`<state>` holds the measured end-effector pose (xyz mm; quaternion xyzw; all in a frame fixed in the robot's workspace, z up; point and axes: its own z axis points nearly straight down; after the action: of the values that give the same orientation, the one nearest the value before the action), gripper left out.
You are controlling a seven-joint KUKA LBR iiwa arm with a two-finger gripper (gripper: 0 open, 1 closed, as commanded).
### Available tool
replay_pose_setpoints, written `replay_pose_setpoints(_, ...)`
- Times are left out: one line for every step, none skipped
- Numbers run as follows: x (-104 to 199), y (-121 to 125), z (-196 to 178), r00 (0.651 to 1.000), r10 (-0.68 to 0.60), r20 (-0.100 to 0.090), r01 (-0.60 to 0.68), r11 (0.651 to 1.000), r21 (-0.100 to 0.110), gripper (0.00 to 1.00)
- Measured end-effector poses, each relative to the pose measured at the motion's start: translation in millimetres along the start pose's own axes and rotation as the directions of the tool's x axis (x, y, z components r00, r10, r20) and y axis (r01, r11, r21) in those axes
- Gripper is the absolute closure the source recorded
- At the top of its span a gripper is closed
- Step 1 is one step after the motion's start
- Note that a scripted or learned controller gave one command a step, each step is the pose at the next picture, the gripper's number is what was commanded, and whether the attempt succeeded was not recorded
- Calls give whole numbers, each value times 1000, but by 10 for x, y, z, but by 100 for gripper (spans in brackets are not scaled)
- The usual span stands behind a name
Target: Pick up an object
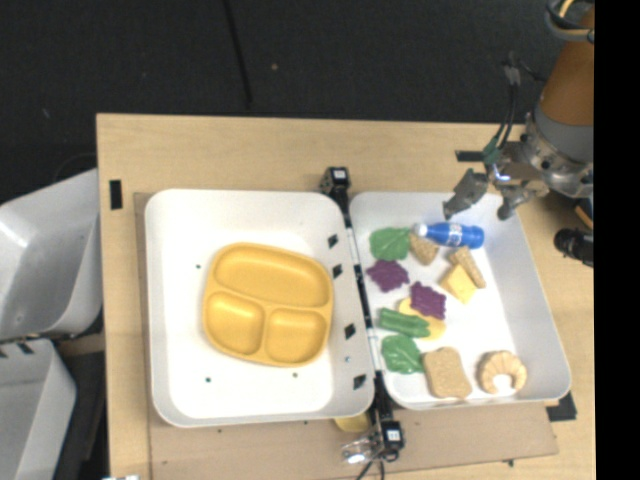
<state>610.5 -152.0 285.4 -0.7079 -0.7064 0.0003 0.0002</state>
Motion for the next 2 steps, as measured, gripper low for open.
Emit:
replay_pose_setpoints(-12,7,-83,1000,-2,1,2,1000,1,100)
replay_pose_setpoints(534,-166,1462,1000,-6,-4,6,1000,17,100)
